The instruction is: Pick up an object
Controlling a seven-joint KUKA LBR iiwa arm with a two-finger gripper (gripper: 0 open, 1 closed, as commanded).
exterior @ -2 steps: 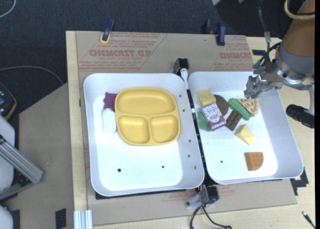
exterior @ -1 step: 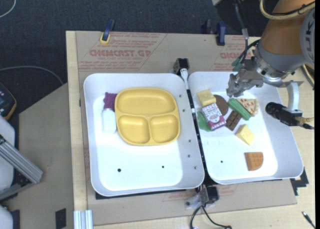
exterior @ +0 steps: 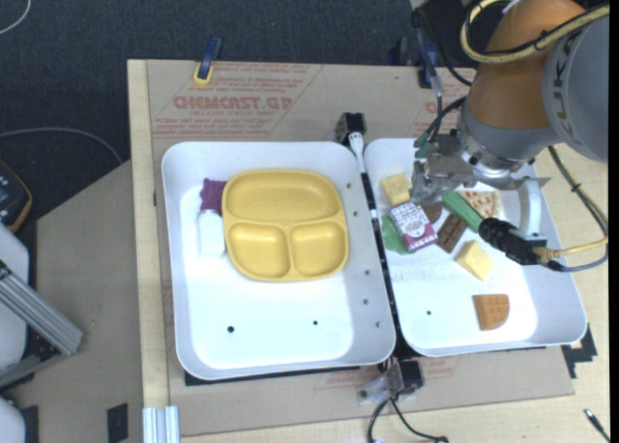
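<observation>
My gripper point(exterior: 432, 183) hangs over the upper part of the right bin point(exterior: 542, 330), at the right of the frame, just above the cluster of small things lying there. Whether my jaws are apart or together I cannot tell; my wrist hides them from the camera above.

The nearest candidate, as I judge it, is the small purple-and-white carton point(exterior: 413, 225), lying tilted in the upper left part of that bin, just below me. It touches a green piece point(exterior: 394, 236) on its left and a dark brown bar point(exterior: 451, 231) on its right. A pale yellow block point(exterior: 395, 189) sits just above it.

To do this well I should come straight down over the carton's middle, with my jaws across its narrow sides, not its length. The neighbours crowd it, so a jaw may land on the green piece or the brown bar and push the carton aside. A slow descent and a centred close would help.

The carton looks boxy and printed, with flat faces that should grip fairly well.

Elsewhere in the right bin lie a yellow wedge point(exterior: 474, 260) and a brown waffle-like square point(exterior: 491, 310), both well apart from the cluster and easier to reach cleanly. The left bin point(exterior: 280, 344) holds a yellow divided tray point(exterior: 285, 223).
</observation>
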